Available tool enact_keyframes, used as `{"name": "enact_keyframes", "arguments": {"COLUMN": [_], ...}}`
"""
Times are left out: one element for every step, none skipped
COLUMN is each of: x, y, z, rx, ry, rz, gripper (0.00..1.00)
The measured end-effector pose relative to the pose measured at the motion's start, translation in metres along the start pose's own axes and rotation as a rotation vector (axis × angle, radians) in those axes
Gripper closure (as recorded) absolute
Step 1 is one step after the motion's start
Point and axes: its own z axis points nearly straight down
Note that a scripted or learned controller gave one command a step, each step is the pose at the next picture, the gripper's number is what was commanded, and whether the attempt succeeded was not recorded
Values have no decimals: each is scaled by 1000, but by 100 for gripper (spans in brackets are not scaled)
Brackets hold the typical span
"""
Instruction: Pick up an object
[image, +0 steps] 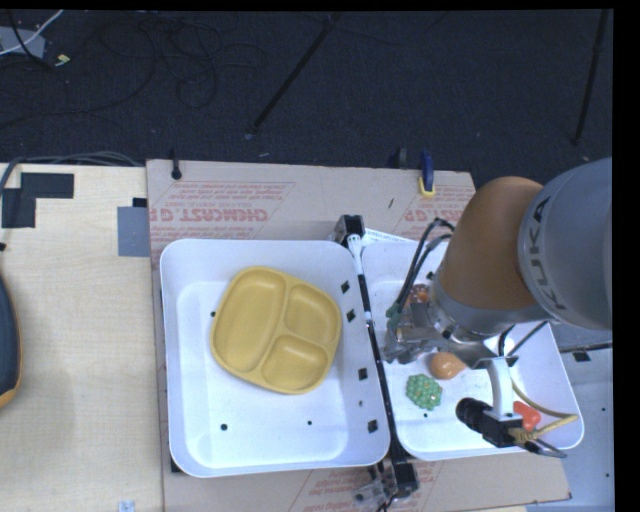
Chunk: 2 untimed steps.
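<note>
Camera view: a slanted look down on two shallow white bins set side by side on a printed cardboard sheet (250, 205), which lies on a pale wooden bench (70, 380)
Left bin (172, 350): holds a yellow divided plate (277, 328) with three compartments, lying flat and turned at an angle, nearer the far wall than the near one
Right bin (555, 365): holds the loose small things and the lower end of the arm
Arm (565, 250): grey, reaching in from the right, with its orange band (490, 245) over the far half of the right bin
Gripper (402, 335): low in the right bin, close to the divider between the bins; the wrist covers most of it, so how far open it is cannot be told, and nothing can be seen held in it
Green lump (423, 391): bumpy and rounded, on the right bin's floor, just nearer the camera than the gripper and apart from it
Orange egg-shaped piece (446, 366): on the bin floor just beside the green lump, to its right and a little farther back, partly under the wrist
Small red piece (526, 411): near the right bin's front right corner, well apart from the green lump; its shape is too small to tell
Clamp (427, 175): blue and yellow, on the far edge of the cardboard sheet
</note>
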Motion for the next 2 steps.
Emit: {"name": "enact_keyframes", "arguments": {"x": [50,63], "y": [0,-27], "z": [-90,-171], "rx": [-2,0], "ry": [1,-1], "rz": [3,7], "gripper": [100,100]}}
